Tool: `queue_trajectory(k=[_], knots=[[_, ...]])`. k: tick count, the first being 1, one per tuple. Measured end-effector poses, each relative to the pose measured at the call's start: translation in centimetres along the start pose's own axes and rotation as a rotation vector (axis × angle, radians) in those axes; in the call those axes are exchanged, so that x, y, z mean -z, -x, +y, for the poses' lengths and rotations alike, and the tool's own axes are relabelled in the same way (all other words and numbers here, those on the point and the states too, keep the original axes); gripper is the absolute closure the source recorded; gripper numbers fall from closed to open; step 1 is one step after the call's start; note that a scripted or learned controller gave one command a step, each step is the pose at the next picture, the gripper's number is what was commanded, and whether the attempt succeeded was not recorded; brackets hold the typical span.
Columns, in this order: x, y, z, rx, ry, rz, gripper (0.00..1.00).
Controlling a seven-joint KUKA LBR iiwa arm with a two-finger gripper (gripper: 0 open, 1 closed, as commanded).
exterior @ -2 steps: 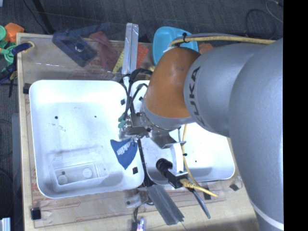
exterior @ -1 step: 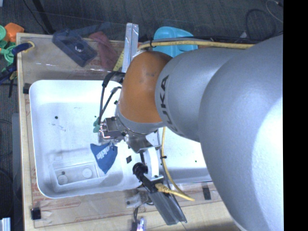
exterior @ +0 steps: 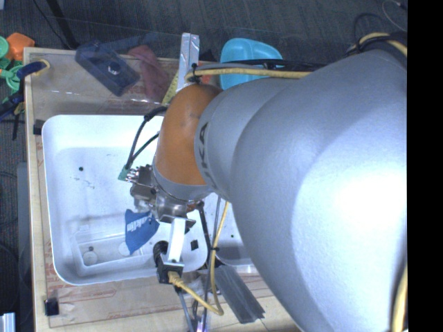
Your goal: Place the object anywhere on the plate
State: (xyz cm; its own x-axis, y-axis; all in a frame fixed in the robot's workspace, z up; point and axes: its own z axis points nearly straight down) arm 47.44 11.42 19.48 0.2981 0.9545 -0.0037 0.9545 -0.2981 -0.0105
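Gripper [exterior: 147, 209] sits low in the left white bin [exterior: 59, 185], w/ the blue flat object [exterior: 138, 231] (white lettering on it) right at its tip, tilted, one corner pointing down toward the bin floor. Can't tell from this angle whether the gripper is clamped on it or only touching it, since the wrist below the orange band [exterior: 181, 137] blocks the view of the tip. My read: the step in hand is carry-and-place, but the grasp is unconfirmed. So check it first: lift a little and see if the blue piece comes up w/ the gripper. The plate isn't clear to me either. A faint clear rectangular outline [exterior: 100, 249] lies toward the bin's near-left corner, just beside the blue object, and a pale curved edge [exterior: 239, 258] peeks out under the arm on the view's right — either could be the target, can't say which. To do it well, keep the move slow, bc a thin flat piece held by one edge will prob swing or slip. Bring it over the middle of the plate, not the rim, and lower till it nearly touches. Then release and pull straight up so it isn't dragged off. Mind the bin wall on the way — approx the only thing near enough to clip.
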Motion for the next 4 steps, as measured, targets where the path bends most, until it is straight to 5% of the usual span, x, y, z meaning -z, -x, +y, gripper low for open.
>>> queue_trajectory(k=[1, 2, 3, 4], knots=[[2.0, 7.8, 2.6, 0.106, 0.005, 0.002, 1.00], [5.2, 2.6, 0.9, 0.087, 0.006, 0.002, 1.00], [-0.5, 7.8, 9.8, 0.158, 0.004, 0.001, 1.00], [-0.6, 2.3, 0.7, -0.167, 0.000, 0.001, 1.00]])
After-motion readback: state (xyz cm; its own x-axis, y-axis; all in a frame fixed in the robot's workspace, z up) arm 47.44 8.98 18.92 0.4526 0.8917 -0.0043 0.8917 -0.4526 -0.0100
